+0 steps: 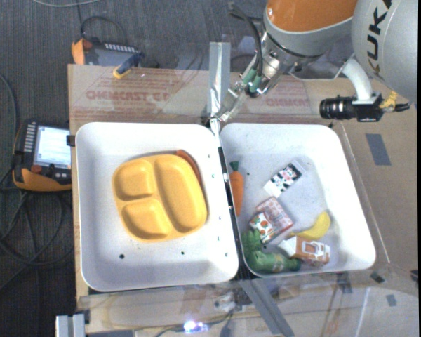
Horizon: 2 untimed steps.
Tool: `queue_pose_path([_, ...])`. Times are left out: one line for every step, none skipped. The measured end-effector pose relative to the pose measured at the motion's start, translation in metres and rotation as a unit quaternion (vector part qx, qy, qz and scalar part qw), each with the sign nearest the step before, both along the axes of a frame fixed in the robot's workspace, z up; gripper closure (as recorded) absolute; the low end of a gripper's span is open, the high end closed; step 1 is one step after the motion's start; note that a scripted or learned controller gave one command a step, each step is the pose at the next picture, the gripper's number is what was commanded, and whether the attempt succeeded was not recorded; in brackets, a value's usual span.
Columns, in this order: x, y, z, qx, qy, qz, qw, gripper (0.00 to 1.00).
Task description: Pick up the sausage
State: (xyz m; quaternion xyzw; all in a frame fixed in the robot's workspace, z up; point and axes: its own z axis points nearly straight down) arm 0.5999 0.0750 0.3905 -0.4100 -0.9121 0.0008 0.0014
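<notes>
Sausage: reddish-brown sausage in left white bin, tucked against far edge of yellow divided plastic tray
Gripper: two-finger gripper above bins' far edge, grasp cannot be told

You get even, fairly bright light from overhead, and both white bins read clean without blown-out patches. Shadows stay soft and short: a thin one hugs the yellow tray toward 6 o'clock. At 6 o'clock in the frame a small bluish-white glare spot flares on the bench edge. The dark carpet at 10 o'clock looks dim and grainy. The arm at 1 o'clock is soft, slightly out of focus.
</notes>
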Motion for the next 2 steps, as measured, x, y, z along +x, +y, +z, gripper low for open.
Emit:
queue_pose_path([0.0017, 0.0005, 0.0078, 0.0001, 0.001, 0.000, 1.0000, 1.00])
queue_pose_path([0.0034, 0.0011, 0.0157, 0.0002, 0.001, 0.001, 1.0000, 1.00])
